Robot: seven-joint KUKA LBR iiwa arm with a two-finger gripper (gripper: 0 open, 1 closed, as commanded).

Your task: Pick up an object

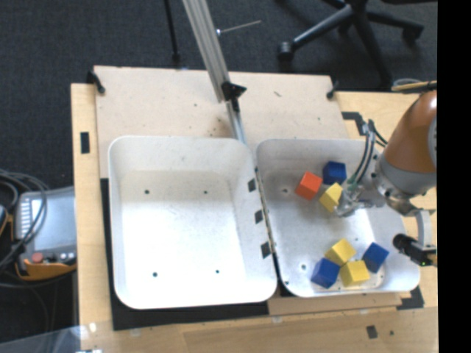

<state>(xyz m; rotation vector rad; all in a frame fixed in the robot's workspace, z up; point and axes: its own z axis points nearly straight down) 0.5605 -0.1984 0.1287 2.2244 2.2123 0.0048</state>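
Blocks in the right bin point(294, 285): three yellow, three blue, one orange; end effector point(346, 209) grip state unclear.

— Where is the arm?
— It reaches in from the right, over the right bin point(294, 285), orange band uppermost, grey wrist below it.
— And the gripper point(346, 208)?
— Low inside that bin, near its middle, pointing down and leftward.
— Cables?
— Thin ones run down the wrist toward the gripper.
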